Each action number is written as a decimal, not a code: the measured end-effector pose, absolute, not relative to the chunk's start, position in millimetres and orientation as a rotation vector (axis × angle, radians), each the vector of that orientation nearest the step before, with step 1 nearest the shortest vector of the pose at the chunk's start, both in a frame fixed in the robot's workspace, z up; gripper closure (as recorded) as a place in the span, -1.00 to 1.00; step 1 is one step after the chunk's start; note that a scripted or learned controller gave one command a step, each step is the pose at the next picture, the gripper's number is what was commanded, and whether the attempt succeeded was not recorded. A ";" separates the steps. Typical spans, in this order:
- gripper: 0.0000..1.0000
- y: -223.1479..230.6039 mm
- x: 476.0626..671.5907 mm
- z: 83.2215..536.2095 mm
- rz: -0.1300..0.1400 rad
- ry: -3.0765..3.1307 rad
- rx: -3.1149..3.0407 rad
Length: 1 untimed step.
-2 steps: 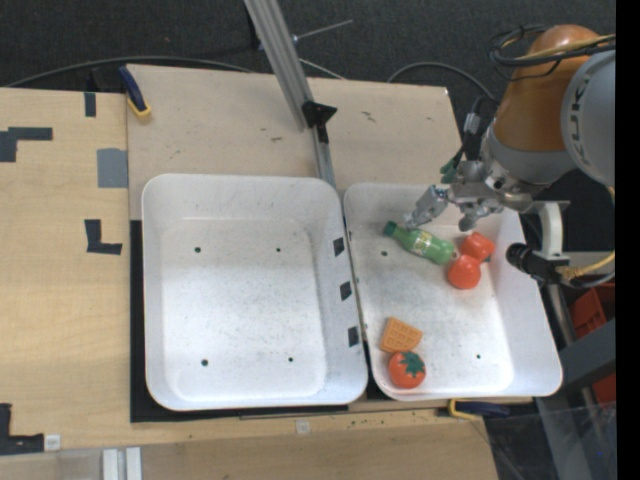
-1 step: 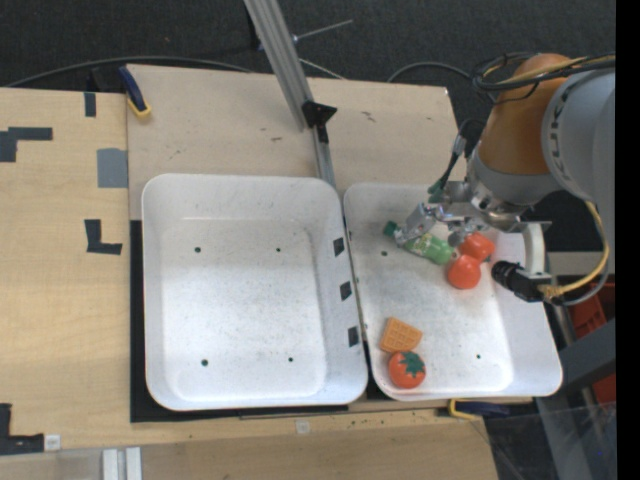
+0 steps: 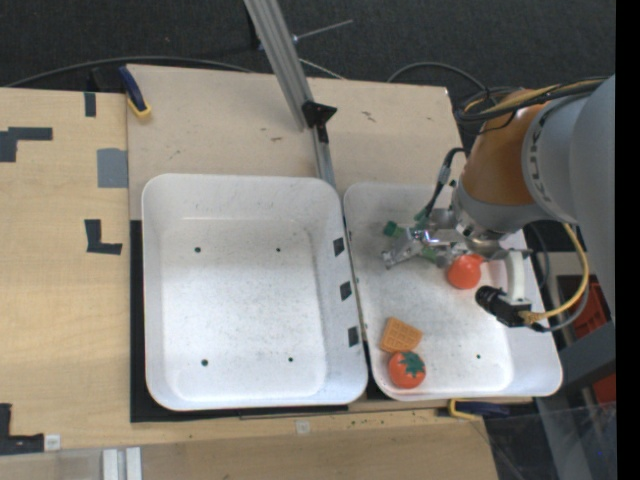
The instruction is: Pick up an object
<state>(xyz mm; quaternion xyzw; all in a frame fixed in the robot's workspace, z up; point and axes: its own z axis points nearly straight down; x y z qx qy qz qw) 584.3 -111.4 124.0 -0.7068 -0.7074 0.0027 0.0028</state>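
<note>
In the right bin point(image 3: 500, 373) lie three small objects: an orange-red ball point(image 3: 463, 272), a flat tan waffle-like square point(image 3: 400, 335), and a red tomato with a green top point(image 3: 407, 369). My gripper point(image 3: 388, 245) reaches in from the right and hovers low over the upper left part of that bin. It is open, with bare bin floor between its two fingers. The ball lies just behind the fingers, under the wrist. The square and the tomato sit further toward the front edge, apart from the gripper.
The left bin point(image 3: 170, 268) stands beside the right one, their walls touching along the middle. A grey metal pole point(image 3: 285, 53) slants down from the top to the bins' shared back corner. Black cables point(image 3: 520, 313) hang by the wrist at the right.
</note>
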 end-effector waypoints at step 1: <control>1.00 -110.7 586.0 136.9 0.003 -2.222 -2.217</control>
